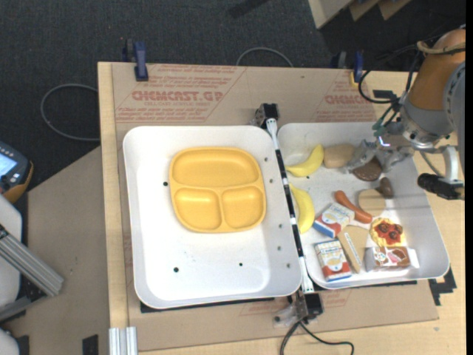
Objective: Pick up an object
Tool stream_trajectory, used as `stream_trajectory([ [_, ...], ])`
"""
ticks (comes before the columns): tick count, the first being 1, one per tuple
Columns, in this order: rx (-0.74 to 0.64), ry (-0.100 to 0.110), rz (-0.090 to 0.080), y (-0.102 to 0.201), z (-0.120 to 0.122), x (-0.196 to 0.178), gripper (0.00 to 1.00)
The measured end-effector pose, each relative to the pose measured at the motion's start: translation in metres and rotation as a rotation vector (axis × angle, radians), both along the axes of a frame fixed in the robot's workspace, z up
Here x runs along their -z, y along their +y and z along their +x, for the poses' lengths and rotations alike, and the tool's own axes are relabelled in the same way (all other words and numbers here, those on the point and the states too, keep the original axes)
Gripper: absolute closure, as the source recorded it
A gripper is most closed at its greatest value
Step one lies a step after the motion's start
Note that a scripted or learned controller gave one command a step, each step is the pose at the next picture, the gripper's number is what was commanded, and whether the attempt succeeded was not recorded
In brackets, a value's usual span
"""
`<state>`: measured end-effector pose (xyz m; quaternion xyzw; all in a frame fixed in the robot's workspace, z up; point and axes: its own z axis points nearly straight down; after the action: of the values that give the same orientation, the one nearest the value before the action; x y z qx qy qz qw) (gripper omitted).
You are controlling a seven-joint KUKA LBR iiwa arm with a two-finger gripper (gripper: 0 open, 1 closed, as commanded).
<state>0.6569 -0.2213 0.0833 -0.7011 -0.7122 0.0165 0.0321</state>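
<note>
The robot's hand (pixel 375 154) hangs low over the far end of the right-hand shallow white bin (pixel 436 261), its metal parts bunched above a dark brown rounded toy piece (pixel 367 172); whether it is wide, narrow or gripping anything cannot be told, since its own body blocks the sight of it. That brown piece lies just beside a tan rounded toy bun (pixel 339 155), with a small yellow plastic banana (pixel 308 162) a little further left, near the wall between the bins. It looks like hollow toy food: light, stiff and smooth, so it would probably skid if pinched off-centre. The safest hold would be across its narrowest width, low on its sides, clear of the bun. The near part of the bin holds a second yellow banana (pixel 301 207), an orange-red toy sausage (pixel 351 205) and small printed food cartons (pixel 333 261). The left-hand white bin (pixel 148 257) on the table (pixel 111 198) carries a yellow three-compartment plastic tray (pixel 218 188).
</note>
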Motion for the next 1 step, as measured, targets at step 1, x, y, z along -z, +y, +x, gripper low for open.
stream_trajectory([
  [1,0.016,-0.061,-0.018,0.0504,-0.0809,-0.001,0.0],
])
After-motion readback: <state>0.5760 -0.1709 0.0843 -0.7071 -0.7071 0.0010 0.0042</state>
